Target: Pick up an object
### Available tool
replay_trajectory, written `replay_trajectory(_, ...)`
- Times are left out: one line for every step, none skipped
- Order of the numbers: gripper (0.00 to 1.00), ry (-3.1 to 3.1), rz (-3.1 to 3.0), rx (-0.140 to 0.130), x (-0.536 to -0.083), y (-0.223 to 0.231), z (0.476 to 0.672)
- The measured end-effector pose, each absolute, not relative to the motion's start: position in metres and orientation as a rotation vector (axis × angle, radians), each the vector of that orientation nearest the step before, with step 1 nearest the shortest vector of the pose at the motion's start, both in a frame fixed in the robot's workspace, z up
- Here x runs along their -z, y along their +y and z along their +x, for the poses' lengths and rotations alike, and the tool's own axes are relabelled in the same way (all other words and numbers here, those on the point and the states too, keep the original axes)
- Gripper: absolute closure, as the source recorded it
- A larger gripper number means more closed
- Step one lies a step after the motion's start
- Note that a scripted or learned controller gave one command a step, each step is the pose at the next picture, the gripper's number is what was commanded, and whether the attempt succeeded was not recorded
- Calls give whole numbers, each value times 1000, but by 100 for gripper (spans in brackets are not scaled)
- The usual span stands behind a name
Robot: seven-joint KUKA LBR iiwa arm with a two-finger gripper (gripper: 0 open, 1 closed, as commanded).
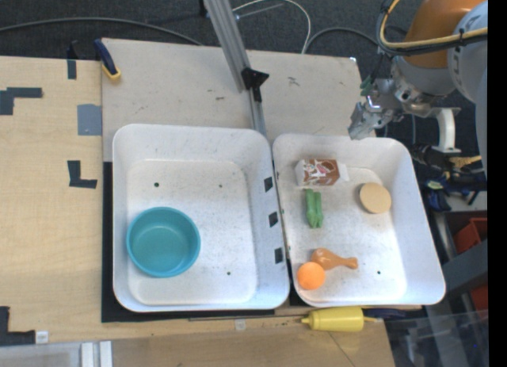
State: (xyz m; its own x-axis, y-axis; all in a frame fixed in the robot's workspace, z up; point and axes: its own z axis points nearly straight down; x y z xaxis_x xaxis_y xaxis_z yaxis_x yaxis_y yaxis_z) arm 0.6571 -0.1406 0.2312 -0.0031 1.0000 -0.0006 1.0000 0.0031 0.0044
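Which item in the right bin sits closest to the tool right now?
The red-and-white wrapped packet, at the bin's far edge below the tool; the round tan disc lies a little farther.

Even, bright overhead light fills the bench, and the two white bins [198, 139] look nearly washed out. Shadows are soft and short, as under the blue bowl [163, 241]. A glossy highlight sits on the arm's orange band [444, 5]. Focus is slightly soft and grainy throughout.

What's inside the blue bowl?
Looking down into the blue bowl in the left bin, just its own blue bottom shows. The patch of bin under the bowl is covered, so that part stays hidden.
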Motion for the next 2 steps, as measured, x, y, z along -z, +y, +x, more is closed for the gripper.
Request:
replay_trajectory(100,2223,2218,-2,-251,-140,658)
replay_trajectory(100,2230,2216,1,-238,-85,668)
